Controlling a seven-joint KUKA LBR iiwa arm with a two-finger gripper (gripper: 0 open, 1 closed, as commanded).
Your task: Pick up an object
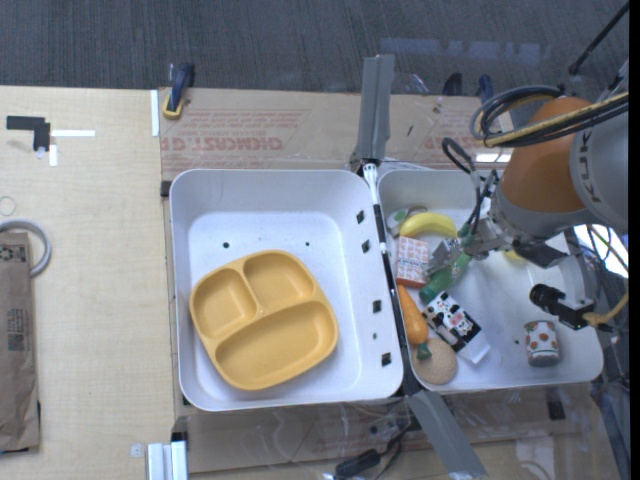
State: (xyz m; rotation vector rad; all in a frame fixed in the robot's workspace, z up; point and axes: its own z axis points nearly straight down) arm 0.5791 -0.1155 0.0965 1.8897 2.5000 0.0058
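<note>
My gripper (458, 256) reaches down into the right bin (575, 368) from the right, under the orange wrist band (540, 168). It hangs over a cluster of items at the bin's left side: a banana (428, 225), a red and white packet (412, 260) and a green item (438, 280) right beneath its tip. An orange carrot (413, 318), a black and white patterned box (452, 321) and a tan round disc (437, 364) lie nearer the front. A small dotted cup (541, 341) stands at the front right.
The left bin (200, 208) holds a yellow divided plate (265, 318). A grey divider post (375, 108) rises between the bins at the back. Cables (500, 108) loop above the arm. A brown paper bag (15, 338) lies on the bench at far left.
</note>
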